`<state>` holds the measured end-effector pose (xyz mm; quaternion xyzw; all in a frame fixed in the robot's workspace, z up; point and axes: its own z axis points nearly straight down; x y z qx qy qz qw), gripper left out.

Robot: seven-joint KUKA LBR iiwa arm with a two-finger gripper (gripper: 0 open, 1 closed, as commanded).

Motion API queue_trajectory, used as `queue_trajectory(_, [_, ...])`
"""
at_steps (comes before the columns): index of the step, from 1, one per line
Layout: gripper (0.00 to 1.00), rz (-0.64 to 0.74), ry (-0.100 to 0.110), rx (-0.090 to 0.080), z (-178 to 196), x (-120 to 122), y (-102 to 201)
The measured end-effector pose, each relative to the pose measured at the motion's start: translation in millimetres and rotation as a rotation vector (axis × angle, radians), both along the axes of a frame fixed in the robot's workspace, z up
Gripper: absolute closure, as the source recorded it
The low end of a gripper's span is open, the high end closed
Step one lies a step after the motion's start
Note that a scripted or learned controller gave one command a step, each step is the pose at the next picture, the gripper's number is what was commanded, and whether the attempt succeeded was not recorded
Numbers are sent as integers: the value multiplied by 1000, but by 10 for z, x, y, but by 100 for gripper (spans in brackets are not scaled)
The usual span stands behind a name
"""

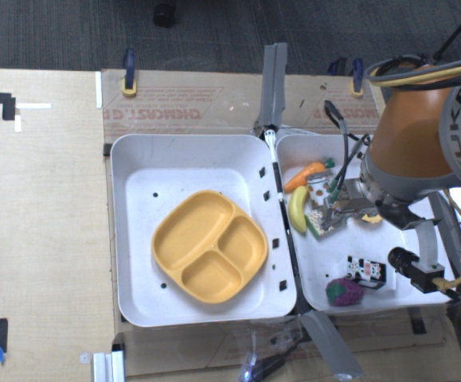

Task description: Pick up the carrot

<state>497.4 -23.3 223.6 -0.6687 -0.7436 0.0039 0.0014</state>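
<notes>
Orange carrot (304, 174) in right bin (421, 297) beside a banana (297, 209), pincer (331, 209) low over small packets, opening impossible to judge, mirrored red lettering on cardboard (184, 102), unreadable, yellow plate (209, 247) in left bin (134, 213)

Two bins side by side. The left bin (126, 213) has a divided plate (209, 247) sitting in the middle. In the right bin (314, 297), a carrot (304, 176) lies at the far left, a banana (297, 210) just in front of it, and a small round fruit (345, 291) near the front edge.
</notes>
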Motion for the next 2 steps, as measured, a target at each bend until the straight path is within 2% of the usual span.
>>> queue_trajectory(1, [100,31,-3,3,-112,-200,260])
queue_trajectory(2, [100,-28,-5,2,-104,9,-102])
